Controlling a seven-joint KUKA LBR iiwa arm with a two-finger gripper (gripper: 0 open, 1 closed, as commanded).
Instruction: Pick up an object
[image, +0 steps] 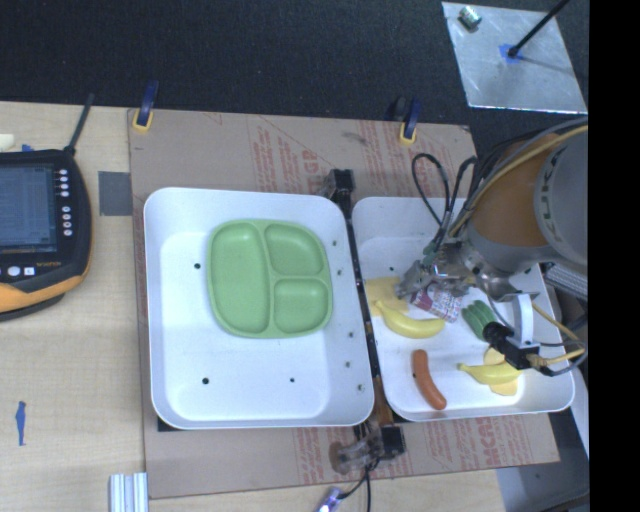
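Right-hand shallow white plastic bin (400, 215) holds the candidates: a curved yellow plastic banana (400, 318) near the bin's left side, an orange-red toy sausage (429, 380) lying lengthwise toward the front edge, a second smaller yellow banana-shaped piece (494, 374) at front right, and a dark green cylindrical item (479, 316) beside the wrist hardware. Left-hand white bin (170, 300) carries a pale green three-compartment plastic plate (268, 277), well apart from the arm.

The two-finger gripper (436, 290) sits low over the right bin, just above the upper banana, approx. between it and the green item. Its tip is a clutter of metal and a pinkish-white patch; cannot tell whether it is released, clenched or grasping anything (no object is clearly seen between its parts).

Handling judgement, re nearest item, the upper banana: prob. hollow toy plastic, so light, stiff, not fragile, but smooth and curved, liable to slip or roll out of a pinch. Best hold would be across the thick mid-section, perpendicular to the long axis, not at the tapered ends. Sausage: similar, narrower, easier to span.
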